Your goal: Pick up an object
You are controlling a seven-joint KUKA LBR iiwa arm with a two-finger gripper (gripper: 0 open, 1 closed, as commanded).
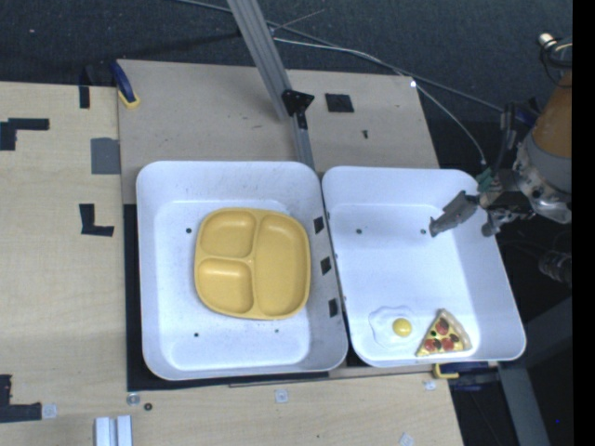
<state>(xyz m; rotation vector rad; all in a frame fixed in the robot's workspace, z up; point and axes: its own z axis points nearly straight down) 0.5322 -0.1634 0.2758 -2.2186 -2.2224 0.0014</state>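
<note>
Fried egg [394, 326] and pizza slice [444, 334] lie in the right bin [418, 193].
Gripper [465, 214] hangs above; its fingers seemingly spread, holding nothing.

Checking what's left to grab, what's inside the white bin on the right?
The shallow white right bin holds a toy fried egg and a toy pizza slice near its front edge. The gripper covers a little of the floor.

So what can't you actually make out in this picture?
- Arm: cut off by the right edge of the camera view.
- Gripper: too small and dark to tell if it is open.
- Pizza slice: toppings too small to name.
- Yellow plate: blurred, so any crumbs are unclear.
</note>
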